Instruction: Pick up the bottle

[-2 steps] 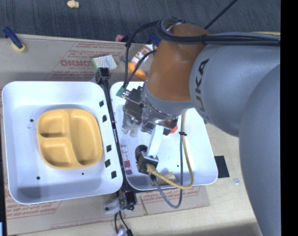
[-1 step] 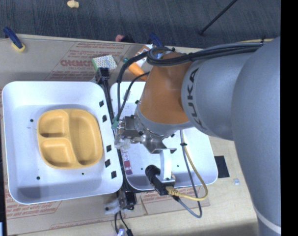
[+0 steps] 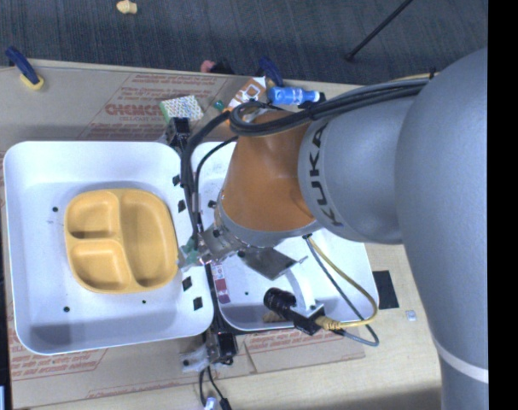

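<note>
Leaning in from the right, the grey arm (image 3: 412, 161) spreads over nearly all of the right bin (image 3: 252, 313), with its orange band (image 3: 267, 178) above the middle of that bin. Below the band the gripper (image 3: 203, 250) hangs low at the bin's left wall, right by the ridge where the two bins meet. Whether it is released or clenched I cannot tell, for the wrist hides its working end from up here. The same goes for the bottle: the arm covers so much of the right bin that I cannot say where it lies, and nothing can be made out in the gripper's grasp.

The left bin (image 3: 20, 229) is in plain sight. A yellow divided plate (image 3: 122, 237) lies flat on its floor, a little left of centre and well apart from the walls. It has three compartments (two small ones on the left, one long one on the right).

Both bins rest on a cardboard sheet (image 3: 113, 109) printed in red. A blue clamp (image 3: 24, 68) grips the bench's far left corner, and a small green-patterned packet (image 3: 182, 108) lies just beyond the bins. Out on the dark floor sits a small yellow scrap (image 3: 126, 7).
</note>
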Robot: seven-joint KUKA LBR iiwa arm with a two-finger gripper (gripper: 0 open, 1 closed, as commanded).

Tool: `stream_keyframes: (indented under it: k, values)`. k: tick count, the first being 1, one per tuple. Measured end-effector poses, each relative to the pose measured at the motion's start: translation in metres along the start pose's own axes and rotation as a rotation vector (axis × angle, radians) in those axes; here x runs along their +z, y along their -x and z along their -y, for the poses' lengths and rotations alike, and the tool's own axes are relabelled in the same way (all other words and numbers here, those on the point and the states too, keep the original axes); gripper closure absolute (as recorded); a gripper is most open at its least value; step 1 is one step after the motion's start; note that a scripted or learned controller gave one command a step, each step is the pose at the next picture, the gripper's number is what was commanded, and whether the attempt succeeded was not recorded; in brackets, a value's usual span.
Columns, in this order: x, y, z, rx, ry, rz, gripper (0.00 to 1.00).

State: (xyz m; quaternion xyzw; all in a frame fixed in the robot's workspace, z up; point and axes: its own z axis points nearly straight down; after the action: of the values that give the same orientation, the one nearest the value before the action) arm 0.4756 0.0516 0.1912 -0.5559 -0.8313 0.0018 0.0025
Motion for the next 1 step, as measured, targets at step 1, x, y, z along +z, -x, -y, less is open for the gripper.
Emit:
stream_keyframes:
  k: [1]
  values:
    - [-0.0994, 0.0074, 0.0024, -0.062, 0.005, 0.003, 1.00]
